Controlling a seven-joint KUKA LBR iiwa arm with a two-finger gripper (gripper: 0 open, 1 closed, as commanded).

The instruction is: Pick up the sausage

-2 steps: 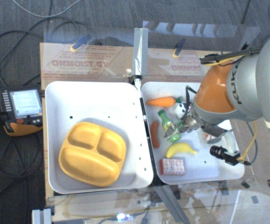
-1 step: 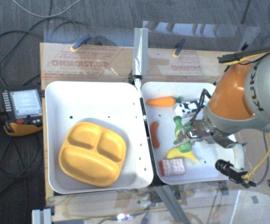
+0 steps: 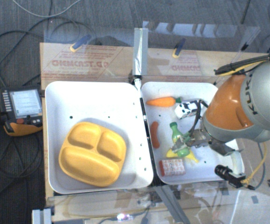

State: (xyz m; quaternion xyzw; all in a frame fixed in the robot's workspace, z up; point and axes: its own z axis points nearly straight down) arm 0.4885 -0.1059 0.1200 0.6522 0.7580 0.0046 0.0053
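Your two-finger gripper [image 3: 187, 143] sits low in the right-hand white bin [image 3: 208, 171], down among a green plastic bottle [image 3: 175, 131] and some yellow and green scraps [image 3: 185, 153]. You cannot tell from this slanted view whether it is released or clenched, because the grey wrist and orange band cover most of it.

The small reddish-brown sausage [image 3: 155, 134], your target, lies to the gripper's left in this view, lengthwise close along the bin's left wall and clear of the tool. Nothing shows it in any grasp.

Watch for these risks. The bottle stands between the tool and the sausage, so a straight sideways move would likely knock the bottle into it or trap it against the wall. The wall itself leaves little room for a finger on that side, so a descent off-centre could strike the rim or pinch only the sausage's edge and roll it away. The orange toy carrot [image 3: 161, 101] beyond and the pink patterned packet [image 3: 172, 167] nearer the front could be taken by mistake.
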